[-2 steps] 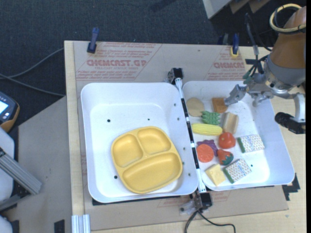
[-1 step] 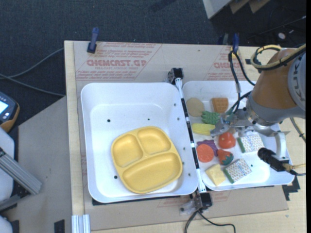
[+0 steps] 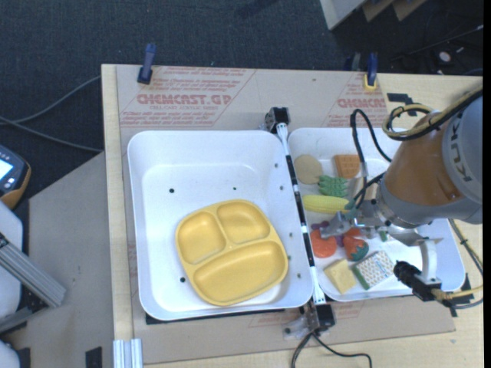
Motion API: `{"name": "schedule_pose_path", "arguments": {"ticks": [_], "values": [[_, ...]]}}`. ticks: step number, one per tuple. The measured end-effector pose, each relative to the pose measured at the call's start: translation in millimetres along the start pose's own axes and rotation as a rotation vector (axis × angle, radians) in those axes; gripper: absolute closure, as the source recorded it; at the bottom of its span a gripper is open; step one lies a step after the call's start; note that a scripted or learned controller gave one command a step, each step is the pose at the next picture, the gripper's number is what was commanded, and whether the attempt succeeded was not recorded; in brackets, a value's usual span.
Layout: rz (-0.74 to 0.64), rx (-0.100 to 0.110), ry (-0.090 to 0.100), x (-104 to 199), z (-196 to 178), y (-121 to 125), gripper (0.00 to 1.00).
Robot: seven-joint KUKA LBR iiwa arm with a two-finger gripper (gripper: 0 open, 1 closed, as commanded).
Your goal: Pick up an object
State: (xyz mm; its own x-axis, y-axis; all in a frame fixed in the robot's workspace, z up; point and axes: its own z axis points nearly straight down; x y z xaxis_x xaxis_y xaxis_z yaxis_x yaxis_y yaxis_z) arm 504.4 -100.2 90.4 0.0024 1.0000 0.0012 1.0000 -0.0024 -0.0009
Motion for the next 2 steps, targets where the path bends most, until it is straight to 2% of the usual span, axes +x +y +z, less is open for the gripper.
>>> {"name": "schedule_pose_path", "arguments": {"ticks": [2], "values": [[-0.002,-0.009,0.000,-0.3,2.6,-1.0,0.00]]}}
